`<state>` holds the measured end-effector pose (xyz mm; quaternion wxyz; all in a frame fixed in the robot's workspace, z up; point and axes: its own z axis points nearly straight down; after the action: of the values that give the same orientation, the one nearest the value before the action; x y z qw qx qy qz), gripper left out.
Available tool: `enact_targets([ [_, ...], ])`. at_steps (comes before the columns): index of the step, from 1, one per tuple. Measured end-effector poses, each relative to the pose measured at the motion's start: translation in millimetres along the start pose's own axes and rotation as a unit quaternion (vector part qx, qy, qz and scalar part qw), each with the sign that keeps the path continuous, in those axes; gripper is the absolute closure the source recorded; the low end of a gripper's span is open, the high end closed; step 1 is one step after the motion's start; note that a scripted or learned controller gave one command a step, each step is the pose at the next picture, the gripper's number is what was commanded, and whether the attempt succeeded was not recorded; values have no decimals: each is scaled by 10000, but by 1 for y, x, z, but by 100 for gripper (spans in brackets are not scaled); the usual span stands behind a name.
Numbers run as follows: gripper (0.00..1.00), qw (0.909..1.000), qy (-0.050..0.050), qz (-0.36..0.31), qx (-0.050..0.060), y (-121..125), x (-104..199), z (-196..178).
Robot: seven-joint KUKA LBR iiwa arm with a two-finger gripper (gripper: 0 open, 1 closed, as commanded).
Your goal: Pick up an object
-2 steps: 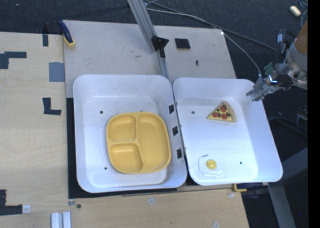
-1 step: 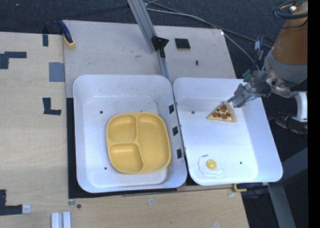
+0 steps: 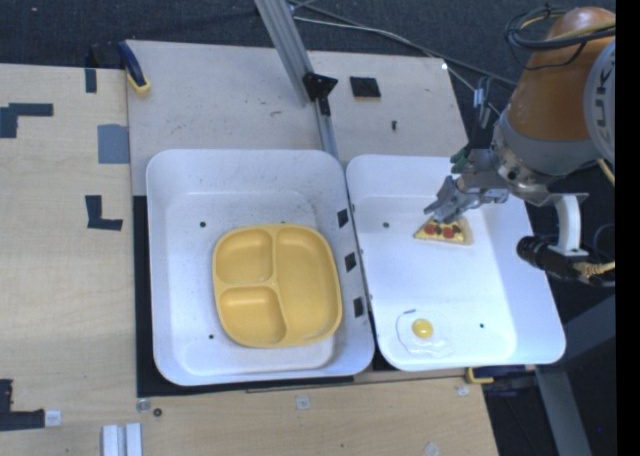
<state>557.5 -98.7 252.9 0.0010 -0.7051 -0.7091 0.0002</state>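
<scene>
- The end effector (image 3: 447,210) reaches in from the right over the right bin (image 3: 520,339), its dark fingers pointing down and to the left.
- Its fingertips are right at the upper edge of a toy pizza slice (image 3: 444,233); whether they touch it, and whether they are open or closed, I cannot tell, as they blur into one dark shape.
- The pizza slice lies flat on the floor of the right bin, in its upper middle part, with red dots on a yellow top; nothing stands beside it.
- A toy fried egg (image 3: 421,331) lies near the front edge of the same bin, well apart from the slice.
- The left bin (image 3: 170,244) sits just beside the right one; a yellow divided plate (image 3: 277,284) with three compartments lies in it, toward its front.
- Above the wrist, the arm's orange band (image 3: 570,44) and grey body hang over the right bin's far right corner, with black cables looped nearby.
- The desk (image 3: 230,94) behind the bins carries a slanted metal bar (image 3: 290,34) and bits of dark tape.
</scene>
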Motion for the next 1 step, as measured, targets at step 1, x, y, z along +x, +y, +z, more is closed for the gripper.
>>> enact_targets([
  [1, 100, 10000, 1, -4, 3, 6, 51, 6],
])
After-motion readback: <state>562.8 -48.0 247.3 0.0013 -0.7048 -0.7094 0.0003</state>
